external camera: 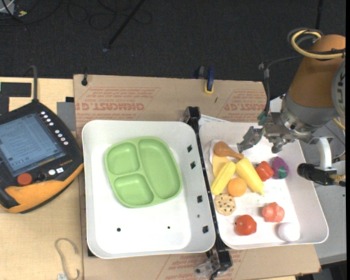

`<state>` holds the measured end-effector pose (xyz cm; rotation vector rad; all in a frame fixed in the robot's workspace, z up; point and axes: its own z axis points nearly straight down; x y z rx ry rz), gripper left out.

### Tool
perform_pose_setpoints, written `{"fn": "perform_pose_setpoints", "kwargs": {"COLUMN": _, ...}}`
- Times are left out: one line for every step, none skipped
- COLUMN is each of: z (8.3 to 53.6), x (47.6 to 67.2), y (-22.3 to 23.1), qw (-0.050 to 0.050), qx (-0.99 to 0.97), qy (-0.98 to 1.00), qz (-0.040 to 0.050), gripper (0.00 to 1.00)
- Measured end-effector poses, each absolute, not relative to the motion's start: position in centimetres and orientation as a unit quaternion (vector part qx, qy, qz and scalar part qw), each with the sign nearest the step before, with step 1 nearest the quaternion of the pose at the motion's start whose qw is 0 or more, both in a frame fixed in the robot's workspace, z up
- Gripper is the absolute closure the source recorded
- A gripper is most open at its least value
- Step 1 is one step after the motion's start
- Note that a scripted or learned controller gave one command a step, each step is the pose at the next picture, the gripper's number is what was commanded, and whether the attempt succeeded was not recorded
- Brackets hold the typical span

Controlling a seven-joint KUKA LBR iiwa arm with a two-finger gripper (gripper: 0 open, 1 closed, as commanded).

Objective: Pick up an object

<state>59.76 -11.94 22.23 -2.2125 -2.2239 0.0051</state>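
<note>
Noting our pincer (263, 137) spread apart and bare, hovering just above the yellow banana (249, 175); nothing lifted yet, whole grasp remains.

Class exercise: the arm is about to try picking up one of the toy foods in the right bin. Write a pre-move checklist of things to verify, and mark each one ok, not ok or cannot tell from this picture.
1. Hand is over the right bin, near its far edge: ok.
2. Nothing between the fingers: ok.
3. Fingers spread enough for a grasp: ok.
4. Isolated target available: the tomato lies apart from the others: ok.
5. Bananas, orange and cookie crowd together: not ok for a clean grasp.
6. Hand height above the objects: cannot tell.
</note>
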Motion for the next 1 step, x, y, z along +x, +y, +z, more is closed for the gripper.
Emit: {"fn": "perform_pose_setpoints", "kwargs": {"z": 15.89, "x": 59.38, "y": -11.92, "qw": 0.003, "qx": -0.706, "qy": -0.708, "qz": 0.0022, "gripper": 0.00}}
